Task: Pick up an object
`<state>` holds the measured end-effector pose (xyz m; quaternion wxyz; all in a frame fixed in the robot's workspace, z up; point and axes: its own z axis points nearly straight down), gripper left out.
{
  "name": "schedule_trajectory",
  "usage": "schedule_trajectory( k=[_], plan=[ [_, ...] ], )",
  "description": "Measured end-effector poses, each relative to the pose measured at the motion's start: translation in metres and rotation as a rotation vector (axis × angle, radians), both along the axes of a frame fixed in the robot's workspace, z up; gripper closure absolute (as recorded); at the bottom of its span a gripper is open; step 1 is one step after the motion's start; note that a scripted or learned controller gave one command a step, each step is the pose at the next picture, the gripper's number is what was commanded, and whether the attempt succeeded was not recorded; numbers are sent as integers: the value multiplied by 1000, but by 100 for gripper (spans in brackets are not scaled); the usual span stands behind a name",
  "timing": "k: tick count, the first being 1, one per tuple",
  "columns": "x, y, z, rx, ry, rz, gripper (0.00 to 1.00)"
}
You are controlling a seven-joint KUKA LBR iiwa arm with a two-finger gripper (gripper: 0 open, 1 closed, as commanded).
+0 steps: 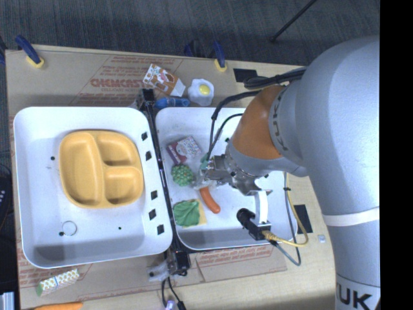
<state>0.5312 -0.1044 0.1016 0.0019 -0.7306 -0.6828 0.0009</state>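
On the counter [97,76] the left bin [39,237] carries a yellow divided tray [100,166], well apart from the arm and no part of the coming move. The right bin [222,241] holds the candidates: a red-and-white packet [184,149] toward the far side, a green bumpy piece [182,174] in the middle, a flat green leaf-like item [187,212] on the near side, and an orange carrot-like piece [210,200] just right of these. The carrot piece lies slantwise, its long axis running from far-left to near-right. The jaws [210,172] hang at the wrist's left end, just right of the green bumpy piece and just on the far side of the carrot piece's upper tip; these two are the nearest things to grasp. From this high slant I cannot tell whether the jaws are spread or pressed together, nor whether they touch either piece; nothing is visibly pinched between them. My judgement is that a grasp of the carrot piece would need the jaws set across its slanted axis and shifted slightly toward the near side.
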Motion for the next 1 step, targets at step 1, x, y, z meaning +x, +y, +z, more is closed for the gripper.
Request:
schedule_trajectory(
  k=[1],
  plan=[
    [-54,-19,154,-2,-3,175,100]
  ],
)
